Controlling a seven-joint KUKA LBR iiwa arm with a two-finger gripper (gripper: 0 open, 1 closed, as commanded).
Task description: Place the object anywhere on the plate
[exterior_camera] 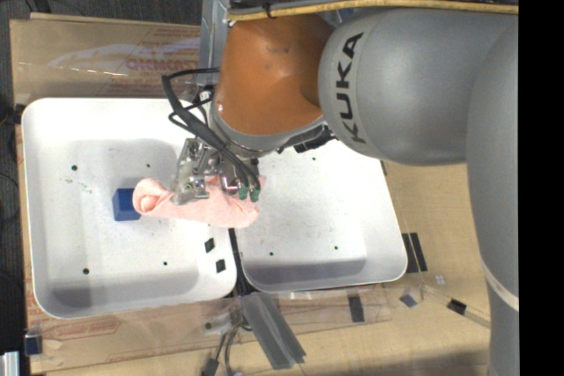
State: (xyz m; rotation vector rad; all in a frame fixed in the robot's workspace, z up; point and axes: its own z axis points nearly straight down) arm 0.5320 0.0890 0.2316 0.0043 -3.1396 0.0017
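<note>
Pink soft cloth-like object (198, 205) at frame centre, under the two-finger gripper (196, 180).
It lies across the inner edge of the left white bin (53, 189), reaching toward the right white bin (335, 224), touching a small blue block (125, 204); gripper directly above, grip state cannot be told.
</note>
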